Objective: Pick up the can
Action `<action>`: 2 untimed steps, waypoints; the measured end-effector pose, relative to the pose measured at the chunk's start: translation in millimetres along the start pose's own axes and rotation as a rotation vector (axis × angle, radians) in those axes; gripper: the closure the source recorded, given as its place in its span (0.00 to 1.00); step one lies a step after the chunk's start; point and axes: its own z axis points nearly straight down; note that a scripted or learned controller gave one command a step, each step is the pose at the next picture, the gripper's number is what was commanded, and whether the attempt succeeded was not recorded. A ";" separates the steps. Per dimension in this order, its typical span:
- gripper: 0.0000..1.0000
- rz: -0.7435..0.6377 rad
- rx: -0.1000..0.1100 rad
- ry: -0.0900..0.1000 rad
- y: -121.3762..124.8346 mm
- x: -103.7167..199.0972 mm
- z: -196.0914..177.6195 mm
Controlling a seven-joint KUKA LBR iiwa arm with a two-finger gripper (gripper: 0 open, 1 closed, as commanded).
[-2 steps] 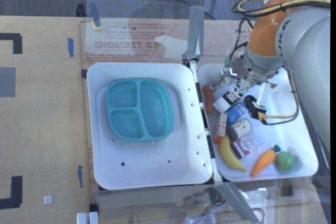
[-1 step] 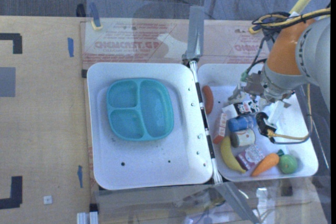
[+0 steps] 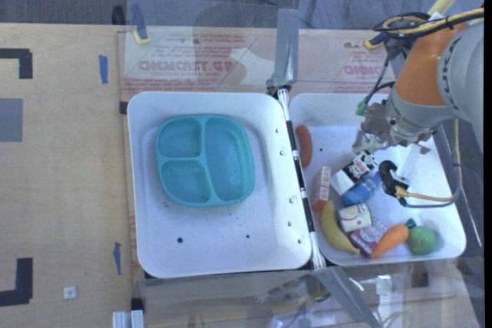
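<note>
Hand (image 3: 367,154): over the right bin (image 3: 446,165), at two o'clock from the can; grip state hidden, cannot tell.
Can (image 3: 354,220): small, on its side among clutter, between banana (image 3: 332,225) and carrot (image 3: 388,240).
Left bin (image 3: 146,165): holds teal plate (image 3: 204,160).

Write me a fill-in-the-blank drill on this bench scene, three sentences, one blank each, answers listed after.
1. The teal divided plate lies in the ____ bin of the view.
2. The plate has ____ compartments.
3. In the right bin, the banana lies beside a carrot whose colour is ____.

Missing words: left; three; orange
</note>
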 end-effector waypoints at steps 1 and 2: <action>0.00 0.001 0.000 0.000 -0.1 -0.3 0.2; 0.00 0.209 0.000 0.004 -44.0 -17.7 9.1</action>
